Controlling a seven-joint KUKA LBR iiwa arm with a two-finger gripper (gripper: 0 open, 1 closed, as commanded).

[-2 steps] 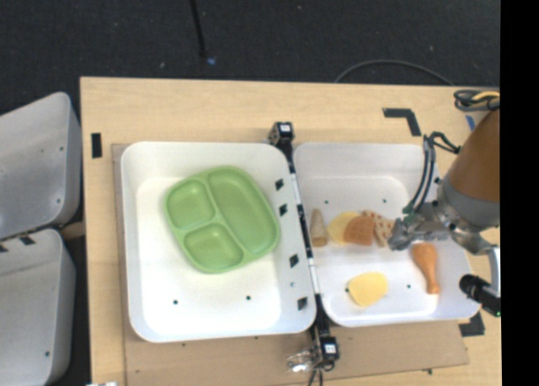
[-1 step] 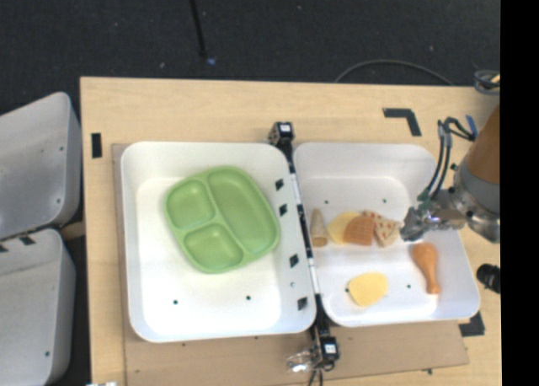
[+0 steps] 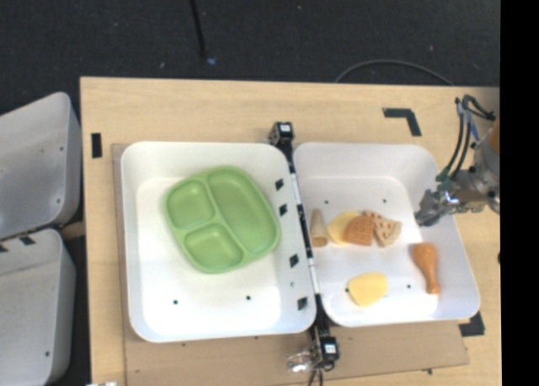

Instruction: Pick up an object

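Observation:
The right bin [image 3: 354, 165] holds several toy foods: a tan cone-shaped piece [image 3: 318, 228], a yellow round piece [image 3: 341, 228], an orange-brown wedge [image 3: 360, 230], a tan cracker-like piece [image 3: 387, 229], an orange drumstick [image 3: 427, 265] and a yellow lump [image 3: 368, 289]. My gripper [image 3: 428, 207] hangs at the bin's right edge, above and just right of the cracker-like piece and above the drumstick. Nothing shows between its tips.
The left bin [image 3: 143, 292] carries a green three-compartment plate [image 3: 221, 219]. A black-clipped divider [image 3: 296, 233] runs between the bins. Cables [image 3: 461, 136] trail from the arm at the right. The wooden bench [image 3: 210, 106] surrounds both bins.

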